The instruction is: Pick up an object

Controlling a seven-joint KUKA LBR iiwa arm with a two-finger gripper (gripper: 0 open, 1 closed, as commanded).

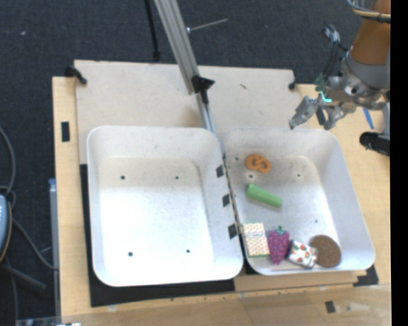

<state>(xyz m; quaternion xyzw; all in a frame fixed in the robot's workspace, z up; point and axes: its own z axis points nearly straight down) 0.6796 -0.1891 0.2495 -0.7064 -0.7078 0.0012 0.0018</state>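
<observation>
The right bin (347, 182) lies below and left of the gripper (314, 113), which hangs above the bin's far corner with its fingers apart and nothing between them. The green block (264, 195) sits down-left of it, mid-bin; the pretzel (258, 162) is nearer. The brown cookie (325, 250), patterned box (256, 239) and purple berry (279, 244) crowd the near wall, so a grab there may jam or snag two.

Matt, speckled white plastic bins (156, 202); pale wooden bench (143, 94); ribbed metal pole (177, 32); smooth green block (264, 195)
</observation>
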